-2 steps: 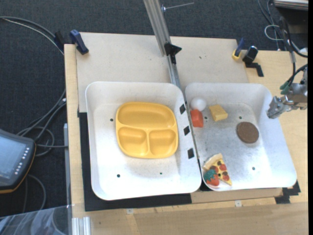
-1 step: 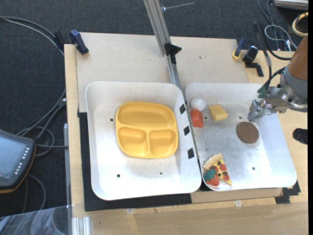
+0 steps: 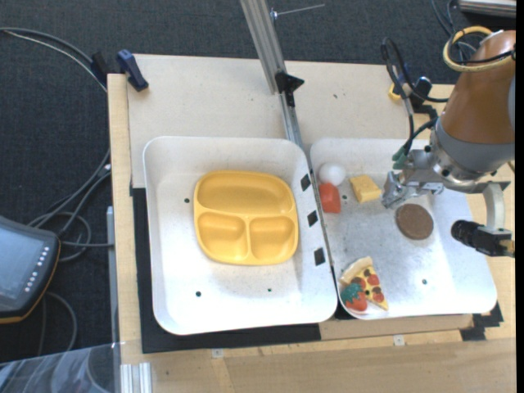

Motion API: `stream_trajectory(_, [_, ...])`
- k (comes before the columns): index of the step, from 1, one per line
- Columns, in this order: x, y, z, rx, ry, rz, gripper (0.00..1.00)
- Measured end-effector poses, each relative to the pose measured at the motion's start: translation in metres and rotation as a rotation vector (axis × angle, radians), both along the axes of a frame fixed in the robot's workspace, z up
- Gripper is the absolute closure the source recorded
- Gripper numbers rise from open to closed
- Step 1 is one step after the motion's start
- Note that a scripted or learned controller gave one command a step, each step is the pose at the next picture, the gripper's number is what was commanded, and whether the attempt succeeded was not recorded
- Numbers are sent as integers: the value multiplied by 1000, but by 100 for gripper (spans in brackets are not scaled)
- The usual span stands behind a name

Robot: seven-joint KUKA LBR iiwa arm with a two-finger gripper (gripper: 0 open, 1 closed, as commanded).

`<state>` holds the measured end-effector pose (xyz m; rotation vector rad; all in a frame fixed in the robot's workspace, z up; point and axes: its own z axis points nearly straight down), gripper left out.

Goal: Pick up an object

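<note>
Pincer: I see the gripper (image 3: pixel 399 188) low over the right bin (image 3: pixel 458 297), in its upper middle; its metal fingers hang just above the bin floor. I cannot tell whether they are apart or together, and nothing sits visibly between them.
Arm: the arm (image 3: pixel 479 97), grey with an orange band, comes in from 3 o'clock and covers the bin's upper right corner.
Brown disc: the brown disc (image 3: pixel 415 221) lies flat on the bin floor at about 5 o'clock from the pincer, close beside it; I cannot tell if they touch.
Yellow block: the yellow block (image 3: pixel 365 189) lies at 9 o'clock from the pincer, near but apart.
Red piece: the red piece (image 3: pixel 330 198) lies further out at 9 o'clock, by the bin's left wall.
White ball: the white ball (image 3: pixel 332 173) sits just above the red piece, touching or nearly so.
Pizza slice: the toy pizza slice (image 3: pixel 363 285) lies at 7 o'clock, well apart, near the bin's lower left rim.
Left bin: the left bin (image 3: pixel 168 301) holds a yellow divided plate (image 3: pixel 246 217), lying flat near its middle.
</note>
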<state>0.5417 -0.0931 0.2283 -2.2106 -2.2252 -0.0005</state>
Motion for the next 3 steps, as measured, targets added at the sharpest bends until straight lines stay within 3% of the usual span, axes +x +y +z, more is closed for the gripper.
stream_trajectory(3, [-6,150,15,-1,-5,1,100])
